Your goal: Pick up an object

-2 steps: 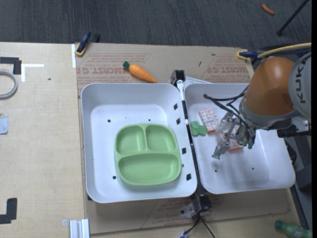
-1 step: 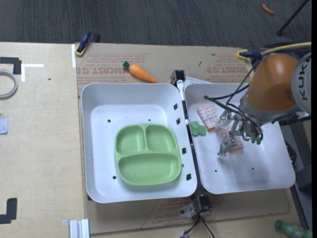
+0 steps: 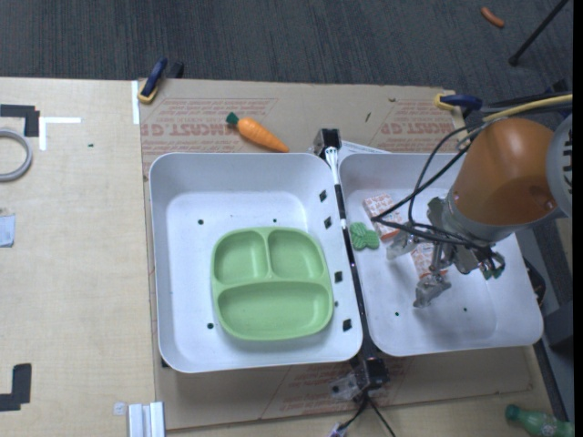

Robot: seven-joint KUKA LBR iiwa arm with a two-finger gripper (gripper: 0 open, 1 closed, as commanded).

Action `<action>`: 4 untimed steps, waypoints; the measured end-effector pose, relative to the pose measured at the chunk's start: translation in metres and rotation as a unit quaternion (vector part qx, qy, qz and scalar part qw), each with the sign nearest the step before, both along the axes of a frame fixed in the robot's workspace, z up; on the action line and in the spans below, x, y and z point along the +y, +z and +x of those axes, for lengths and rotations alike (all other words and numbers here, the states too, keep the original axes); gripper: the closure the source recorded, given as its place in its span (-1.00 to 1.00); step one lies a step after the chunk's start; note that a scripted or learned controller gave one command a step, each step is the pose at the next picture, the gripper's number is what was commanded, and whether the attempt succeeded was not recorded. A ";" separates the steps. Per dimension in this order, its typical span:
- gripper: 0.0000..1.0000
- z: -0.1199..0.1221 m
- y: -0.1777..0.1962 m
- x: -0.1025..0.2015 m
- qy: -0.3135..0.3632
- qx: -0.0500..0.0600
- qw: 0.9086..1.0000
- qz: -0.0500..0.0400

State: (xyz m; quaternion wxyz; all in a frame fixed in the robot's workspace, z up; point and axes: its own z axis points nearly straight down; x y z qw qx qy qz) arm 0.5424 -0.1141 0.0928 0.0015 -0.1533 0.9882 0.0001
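Dark carpet lay behind a cardboard-covered bench [image 3: 273, 112] that carried two shallow white bins side by side. The left bin [image 3: 178, 244] held a green divided plate [image 3: 271, 283]. A toy carrot [image 3: 258, 132] lay on the cardboard behind that bin, outside both.

The arm [image 3: 506, 176] hung over the right bin [image 3: 474, 326], orange band uppermost, with the gripper [image 3: 432, 289] low near the bin's middle, close to the floor. Whether it was released or clenched, I could not tell; cables and the wrist cluttered that spot, and nothing could be made out in its grip.

Candidate objects sat in the right bin's near-left part: a small green toy [image 3: 364, 236] close to the dividing wall and a red-and-white packet [image 3: 380, 207] just behind it. Another pale item lay near the gripper, too blurred to name.

Judgement: the step in hand looked like the descent or the grasp try, with no pick confirmed. The next move would call for closing on something solid and then lifting straight up clear of the bin wall; the items lay close together, so a miss or a glancing nudge seemed likely.
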 end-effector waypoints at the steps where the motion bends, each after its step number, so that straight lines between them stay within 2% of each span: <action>1: -1.00 -0.009 0.000 0.020 -0.054 0.000 0.999 0.000; 2: -1.00 0.057 0.027 0.023 0.080 -0.001 0.997 0.000; 3: -1.00 0.043 0.026 0.003 0.152 0.000 0.988 0.000; 4: -1.00 0.020 0.000 0.012 0.257 0.000 0.966 0.000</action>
